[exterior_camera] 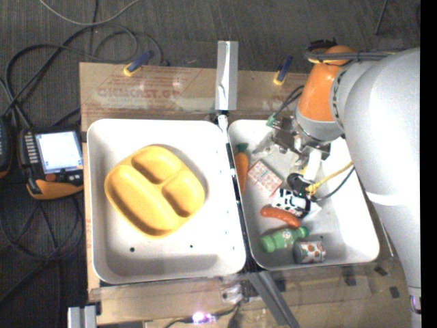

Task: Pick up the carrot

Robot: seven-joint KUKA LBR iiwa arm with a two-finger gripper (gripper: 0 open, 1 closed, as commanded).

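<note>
Carrot [241,169] lies lengthwise against the left wall of the right bin [355,255], green top toward the far end, well clear of the end effector [295,144], which hangs over the bin's far middle; I cannot tell from here how wide it stands or that it has anything. My worry is the wall: a descent tight beside it could strike the rim or pinch the carrot askew. The patterned packet [263,176] just beside it might get caught instead. A sausage [280,215], green bottle [281,238] and can [309,251] sit nearer. Faint printing on the cardboard [147,91] is unreadable.
</note>
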